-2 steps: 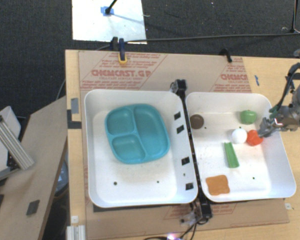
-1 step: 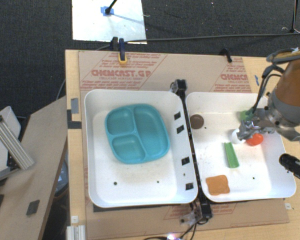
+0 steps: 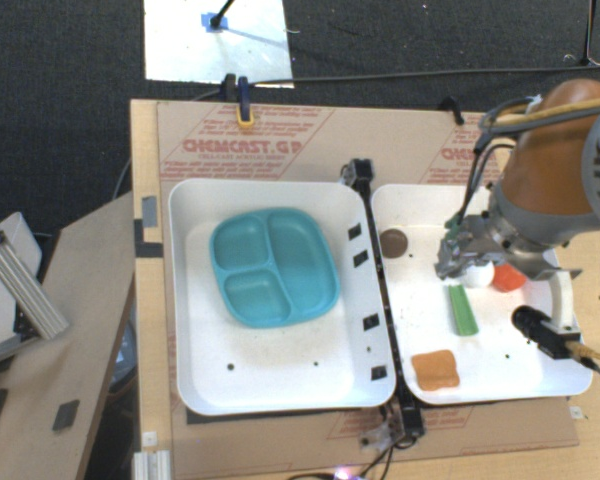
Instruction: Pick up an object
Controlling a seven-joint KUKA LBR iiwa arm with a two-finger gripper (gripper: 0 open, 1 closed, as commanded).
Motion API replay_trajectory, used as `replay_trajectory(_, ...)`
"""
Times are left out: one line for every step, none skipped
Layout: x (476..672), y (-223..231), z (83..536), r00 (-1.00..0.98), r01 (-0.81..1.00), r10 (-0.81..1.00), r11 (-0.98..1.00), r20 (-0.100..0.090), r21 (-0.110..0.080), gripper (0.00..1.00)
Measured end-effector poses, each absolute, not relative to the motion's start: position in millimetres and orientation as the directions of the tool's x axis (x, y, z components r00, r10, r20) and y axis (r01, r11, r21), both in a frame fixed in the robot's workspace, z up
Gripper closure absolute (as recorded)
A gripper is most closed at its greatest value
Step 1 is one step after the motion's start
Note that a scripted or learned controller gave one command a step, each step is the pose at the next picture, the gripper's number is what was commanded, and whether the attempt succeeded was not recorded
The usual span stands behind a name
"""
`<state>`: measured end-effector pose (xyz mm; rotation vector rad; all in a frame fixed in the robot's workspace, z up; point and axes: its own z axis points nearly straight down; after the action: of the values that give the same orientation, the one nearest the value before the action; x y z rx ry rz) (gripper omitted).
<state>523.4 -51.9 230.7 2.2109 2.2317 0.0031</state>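
In the right bin my gripper hangs low, reaching in from the right. Its tip is right next to a small white thing and an orange-red thing, both partly hidden by the wrist. A green stick lies just below the gripper. A brown round piece sits to the gripper's left near the bin's divider wall. An orange-brown slab rests at the bin's front edge.
The left bin holds a teal divided plate. Black clips run along the wall between the two bins. A cardboard sheet lies under both bins.
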Motion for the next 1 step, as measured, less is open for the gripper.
replay_trajectory(535.4,-0.1,234.1,-0.010,1.000,1.000,0.010,0.001,0.003,1.00)
